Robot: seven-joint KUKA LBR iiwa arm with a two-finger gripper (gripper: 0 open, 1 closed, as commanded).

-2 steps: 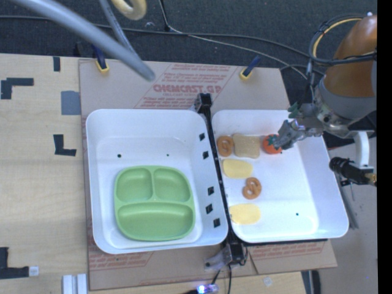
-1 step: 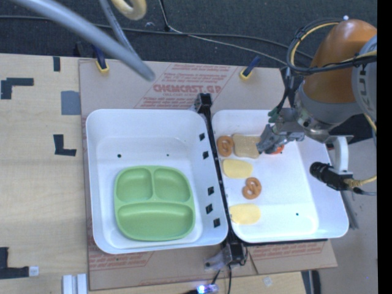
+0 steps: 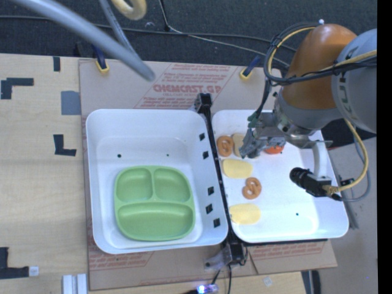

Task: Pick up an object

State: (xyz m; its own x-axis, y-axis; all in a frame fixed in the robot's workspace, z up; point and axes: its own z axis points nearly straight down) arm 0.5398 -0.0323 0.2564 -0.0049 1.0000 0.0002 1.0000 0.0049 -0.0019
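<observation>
Both white bins, the left bin (image 3: pixel 98 164) and the right bin (image 3: pixel 306 213), look like smooth, slightly glossy plastic. The green divided plate (image 3: pixel 154 202) far left of the gripper (image 3: pixel 251 147) is matt plastic. Just left of the gripper and nearer the camera, the pretzels (image 3: pixel 252 188) and pale yellow pieces (image 3: pixel 245 213) have a dull, rubbery finish. The board (image 3: pixel 184 84) underneath is matt cardboard; the bench (image 3: pixel 37 182) looks like pale wood.
</observation>
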